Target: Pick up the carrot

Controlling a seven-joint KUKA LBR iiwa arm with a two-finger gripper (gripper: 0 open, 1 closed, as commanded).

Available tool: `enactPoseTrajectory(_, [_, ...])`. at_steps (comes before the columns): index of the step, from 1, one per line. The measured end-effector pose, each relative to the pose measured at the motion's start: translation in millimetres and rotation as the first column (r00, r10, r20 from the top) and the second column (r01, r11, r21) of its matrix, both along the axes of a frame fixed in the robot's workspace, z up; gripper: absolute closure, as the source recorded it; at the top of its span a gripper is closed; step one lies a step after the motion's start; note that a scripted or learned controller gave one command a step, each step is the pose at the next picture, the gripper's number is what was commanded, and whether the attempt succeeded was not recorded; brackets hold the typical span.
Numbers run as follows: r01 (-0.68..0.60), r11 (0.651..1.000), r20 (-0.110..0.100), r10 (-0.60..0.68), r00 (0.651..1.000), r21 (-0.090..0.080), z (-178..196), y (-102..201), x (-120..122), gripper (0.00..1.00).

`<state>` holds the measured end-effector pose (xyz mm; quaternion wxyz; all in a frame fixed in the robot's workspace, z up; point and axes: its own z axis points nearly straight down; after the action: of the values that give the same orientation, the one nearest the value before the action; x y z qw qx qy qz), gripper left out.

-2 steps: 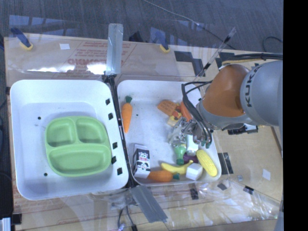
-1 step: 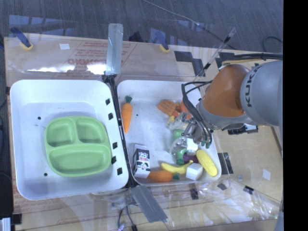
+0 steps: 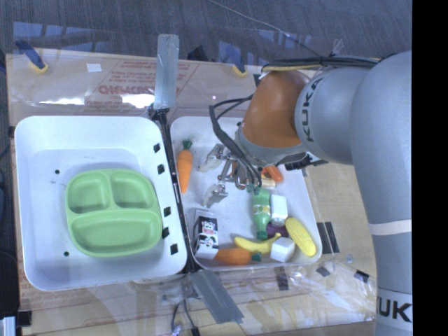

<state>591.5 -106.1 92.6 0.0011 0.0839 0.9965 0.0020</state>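
arm (image 3: 364, 117): grey, black KUKA lettering | orange band | black cables | hand (image 3: 225, 172): metal

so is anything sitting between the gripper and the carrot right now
Nothing visible does. The carrot lies alone by the left wall of the right bin, and bare bin floor separates it from the gripper. The other toys are clustered lower right.
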Motion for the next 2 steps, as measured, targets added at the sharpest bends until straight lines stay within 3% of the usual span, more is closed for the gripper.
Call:
enactPoseTrajectory(1, [0.192, 0.981, 0.001, -0.192, 0.981, -0.003, 1, 11, 34, 0.00])
enactPoseTrajectory(2, [0.721, 0.693, 0.000, -0.721, 0.693, -0.004, 1, -5, 57, 0.00])
